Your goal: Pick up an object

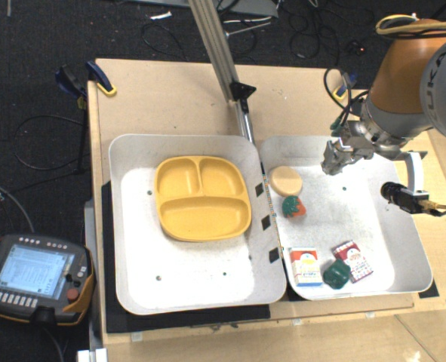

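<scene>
My gripper (333,161) hangs over the back of the right bin (404,232), apart from every object. A tan wooden disc (286,180) lies to its left near the bin's left wall. Just below the disc sits a small green and red toy (293,207). Near the bin's front lie a white and orange card box (306,266), a dark green block (336,274) and a red and white box (352,260). Nothing shows between the fingers.
The left bin (132,270) holds a yellow divided plate (203,198). A metal pole (216,40) slants down to the bins' back edge. A teach pendant (32,276) lies at the lower left, off the bench.
</scene>
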Robot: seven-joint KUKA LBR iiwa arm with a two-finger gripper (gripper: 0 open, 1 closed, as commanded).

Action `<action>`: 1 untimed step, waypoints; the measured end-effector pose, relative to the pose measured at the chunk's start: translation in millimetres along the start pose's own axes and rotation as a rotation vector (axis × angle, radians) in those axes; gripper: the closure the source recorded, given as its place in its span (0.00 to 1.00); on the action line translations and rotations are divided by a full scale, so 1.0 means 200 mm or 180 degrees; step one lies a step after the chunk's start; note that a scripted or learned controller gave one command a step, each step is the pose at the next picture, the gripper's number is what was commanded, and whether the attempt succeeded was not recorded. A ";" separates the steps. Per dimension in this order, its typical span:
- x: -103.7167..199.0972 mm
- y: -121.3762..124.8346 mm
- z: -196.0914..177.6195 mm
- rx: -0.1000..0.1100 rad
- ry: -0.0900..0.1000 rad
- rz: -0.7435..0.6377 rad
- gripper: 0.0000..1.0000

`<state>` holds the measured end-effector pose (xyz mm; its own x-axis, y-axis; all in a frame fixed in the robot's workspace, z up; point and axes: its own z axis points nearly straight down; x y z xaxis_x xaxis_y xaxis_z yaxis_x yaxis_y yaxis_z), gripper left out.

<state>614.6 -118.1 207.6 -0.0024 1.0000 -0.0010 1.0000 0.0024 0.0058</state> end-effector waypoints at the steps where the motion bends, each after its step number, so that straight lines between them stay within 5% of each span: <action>1: 0.00 0.01 -0.14 0.0003 0.0000 0.0000 1.00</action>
<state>615.7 -118.0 234.9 -0.0023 1.0000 -0.0009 1.0000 0.0023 0.0049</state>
